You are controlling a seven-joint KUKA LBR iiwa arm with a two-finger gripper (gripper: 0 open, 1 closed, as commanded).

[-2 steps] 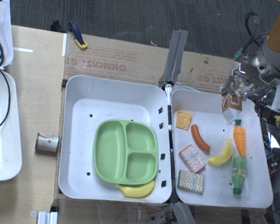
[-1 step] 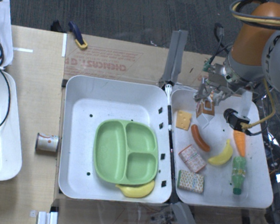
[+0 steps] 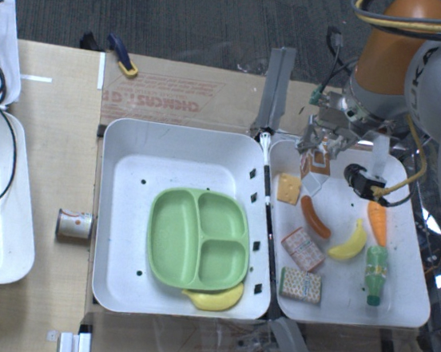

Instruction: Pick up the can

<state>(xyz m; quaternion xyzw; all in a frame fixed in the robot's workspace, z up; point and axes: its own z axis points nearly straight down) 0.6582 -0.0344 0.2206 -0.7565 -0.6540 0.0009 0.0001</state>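
Jaws state unclear, hovering at the right bin (image 3: 408, 313) far edge; can (image 3: 75, 225) lies outside the bins

The gripper (image 3: 319, 146) hangs over the far left corner of the right bin (image 3: 408, 313). Just below it lies a cheese wedge (image 3: 288, 189), then a sausage (image 3: 315, 217), then two boxes (image 3: 304, 248) (image 3: 301, 285) nearer the front. To its right lie a carrot (image 3: 377, 222), a banana (image 3: 348, 244) and a bottle (image 3: 375, 272). Left of it, the left bin (image 3: 118, 222) holds a divided plate (image 3: 198, 239) with another banana (image 3: 212, 297) at its front edge. Far left, outside that bin, a can (image 3: 74, 225) lies on the bench (image 3: 55, 149).
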